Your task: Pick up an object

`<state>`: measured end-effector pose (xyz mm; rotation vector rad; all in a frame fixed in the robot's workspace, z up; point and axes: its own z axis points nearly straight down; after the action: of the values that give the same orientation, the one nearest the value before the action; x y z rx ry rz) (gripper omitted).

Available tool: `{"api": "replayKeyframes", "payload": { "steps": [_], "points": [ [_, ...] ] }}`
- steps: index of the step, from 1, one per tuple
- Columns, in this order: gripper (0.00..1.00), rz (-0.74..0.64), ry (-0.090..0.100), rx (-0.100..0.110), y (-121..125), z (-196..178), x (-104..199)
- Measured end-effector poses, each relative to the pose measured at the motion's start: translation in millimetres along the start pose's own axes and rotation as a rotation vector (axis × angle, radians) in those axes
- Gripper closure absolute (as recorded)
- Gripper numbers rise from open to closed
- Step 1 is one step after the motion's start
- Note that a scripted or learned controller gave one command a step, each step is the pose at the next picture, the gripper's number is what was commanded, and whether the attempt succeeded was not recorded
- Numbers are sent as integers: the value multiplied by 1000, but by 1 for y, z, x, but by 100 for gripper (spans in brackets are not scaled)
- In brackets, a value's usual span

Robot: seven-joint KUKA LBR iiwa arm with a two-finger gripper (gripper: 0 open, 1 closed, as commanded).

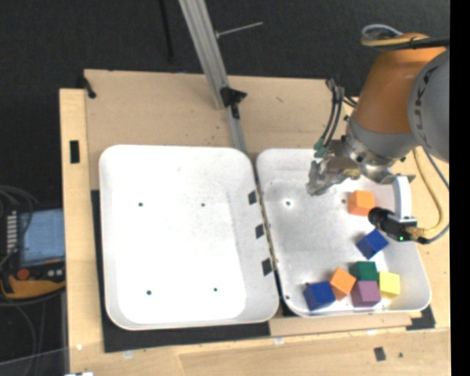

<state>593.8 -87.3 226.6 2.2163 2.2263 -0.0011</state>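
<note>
The tool (323,180) hangs over the right bin (298,233), its grip state impossible to tell, with an orange cube (361,202) near it and coloured cubes (352,285) clustered below

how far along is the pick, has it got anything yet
Nothing looks picked yet. The two-finger gripper hangs over bare floor in the right white bin, with nothing visible between its fingers. All the small cubes, such as the orange cube and blue cube, lie in that bin.

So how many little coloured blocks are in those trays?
7, all in the right bin: orange and blue near the arm; blue, orange, green, purple and yellow along the near edge. The arm might hide more.
</note>
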Motion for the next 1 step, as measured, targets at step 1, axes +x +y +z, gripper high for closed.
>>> {"api": "replayKeyframes", "payload": {
  "steps": [1],
  "points": [
    [100, 0, 0, 1, -19, 7, 42]
  ]
}}
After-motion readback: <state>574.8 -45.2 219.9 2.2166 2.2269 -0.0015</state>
